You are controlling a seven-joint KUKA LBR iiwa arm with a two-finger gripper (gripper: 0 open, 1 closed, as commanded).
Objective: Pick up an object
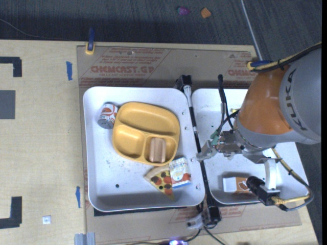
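Just a blue clamp on the cardboard sheet, plus blue tape on the bench.

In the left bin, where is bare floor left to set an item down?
In the left white bin, bare floor runs along the near-left corner, below the yellow divided plate and left of the toy pizza slice. The far-left corner holds a crushed can; the near-right is crowded by the small carton.

bench and floor around the bins

a pale wooden bench top carries black tape marks and blue tape strips; a brown printed cardboard sheet lies on it; beyond, dark grey carpet holds two small scraps; lighting is even
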